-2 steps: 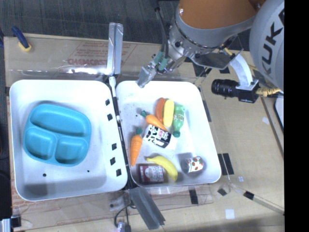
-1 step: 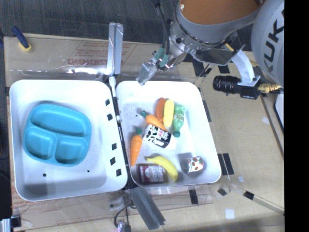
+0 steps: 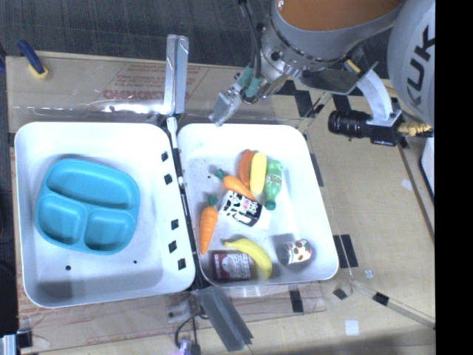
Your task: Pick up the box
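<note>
While the gripper (image 3: 225,108) hangs above the right bin's (image 3: 314,198) far rim, fingers' state unclear, one box (image 3: 242,208) lies well below the jaws, among two carrots (image 3: 208,228), one banana (image 3: 253,253) and one bottle (image 3: 273,182).

box (image 3: 242,209) hemmed by carrots (image 3: 209,228), banana (image 3: 251,253) and bottle (image 3: 231,265), open above

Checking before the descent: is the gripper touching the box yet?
Apart. Camera view shows the gripper above the bin's far rim, the box lying mid-bin.
</note>
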`<state>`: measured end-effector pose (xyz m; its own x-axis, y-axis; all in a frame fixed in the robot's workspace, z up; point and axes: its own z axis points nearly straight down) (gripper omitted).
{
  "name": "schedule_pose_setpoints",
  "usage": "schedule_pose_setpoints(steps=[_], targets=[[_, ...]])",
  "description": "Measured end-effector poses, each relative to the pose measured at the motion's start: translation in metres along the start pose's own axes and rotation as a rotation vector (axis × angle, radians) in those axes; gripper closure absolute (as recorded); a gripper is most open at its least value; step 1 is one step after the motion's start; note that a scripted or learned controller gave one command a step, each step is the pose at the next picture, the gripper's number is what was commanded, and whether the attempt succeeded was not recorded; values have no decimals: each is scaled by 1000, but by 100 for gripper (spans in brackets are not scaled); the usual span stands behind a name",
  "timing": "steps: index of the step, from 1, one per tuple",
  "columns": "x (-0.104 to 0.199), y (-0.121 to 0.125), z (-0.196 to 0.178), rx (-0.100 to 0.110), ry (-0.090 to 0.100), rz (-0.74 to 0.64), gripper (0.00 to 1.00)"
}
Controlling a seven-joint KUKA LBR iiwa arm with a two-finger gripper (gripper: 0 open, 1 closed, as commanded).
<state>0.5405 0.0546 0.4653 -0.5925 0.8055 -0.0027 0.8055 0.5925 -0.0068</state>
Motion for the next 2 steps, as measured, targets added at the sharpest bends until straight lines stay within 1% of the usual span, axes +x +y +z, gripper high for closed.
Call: schedule_pose_setpoints(steps=[2], targets=[[1, 6, -17, 3, -2, -15, 100]])
